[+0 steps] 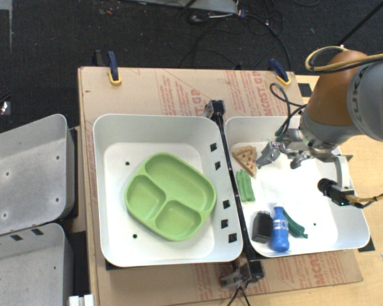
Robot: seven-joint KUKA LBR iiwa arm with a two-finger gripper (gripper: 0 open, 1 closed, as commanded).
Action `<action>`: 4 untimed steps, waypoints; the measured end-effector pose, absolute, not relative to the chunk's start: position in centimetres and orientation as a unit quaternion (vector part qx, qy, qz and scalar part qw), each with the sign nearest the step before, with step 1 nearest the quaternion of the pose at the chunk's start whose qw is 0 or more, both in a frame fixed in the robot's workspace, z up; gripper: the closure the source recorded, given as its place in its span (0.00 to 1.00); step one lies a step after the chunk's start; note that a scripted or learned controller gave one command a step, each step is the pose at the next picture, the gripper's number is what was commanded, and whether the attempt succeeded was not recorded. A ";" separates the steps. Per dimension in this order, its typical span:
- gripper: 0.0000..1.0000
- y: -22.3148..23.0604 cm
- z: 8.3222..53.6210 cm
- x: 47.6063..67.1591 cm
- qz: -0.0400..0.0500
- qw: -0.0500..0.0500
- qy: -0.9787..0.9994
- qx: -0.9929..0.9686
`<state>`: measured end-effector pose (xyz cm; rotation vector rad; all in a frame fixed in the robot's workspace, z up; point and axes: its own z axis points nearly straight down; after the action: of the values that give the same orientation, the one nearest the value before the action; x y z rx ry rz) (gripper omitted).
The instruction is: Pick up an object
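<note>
My gripper (281, 159) hangs over the back part of the right bin (351, 225), its two fingers spread apart with nothing between them. Just left of it lies a pizza-slice toy (246, 158) against the bin's left wall. Below the slice lies a light green strip (245, 185). Toward the bin's front sit a black block (262, 227), a blue bottle (279, 229) and a dark green curved piece (295, 225) side by side. None of these touches the gripper.
The left bin (108, 171) holds a light green divided plate (171, 196). A black divider (230, 183) runs between the two bins. The arm's grey and orange body (345, 94) looms over the right bin's back right corner. A black cable end (332, 190) hangs near the right wall.
</note>
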<state>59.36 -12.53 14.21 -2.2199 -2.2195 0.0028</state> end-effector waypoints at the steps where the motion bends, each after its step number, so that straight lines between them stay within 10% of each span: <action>1: 0.00 -12.4 9.4 59.5 -0.002 0.001 -0.707 -0.707; 2: 1.00 -12.3 10.9 59.9 -0.005 -0.003 -0.707 -0.707; 4: 1.00 -12.5 21.5 59.7 -0.001 -0.002 -0.708 -0.706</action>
<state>59.65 -12.51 21.50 -2.2212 -2.2260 -0.0026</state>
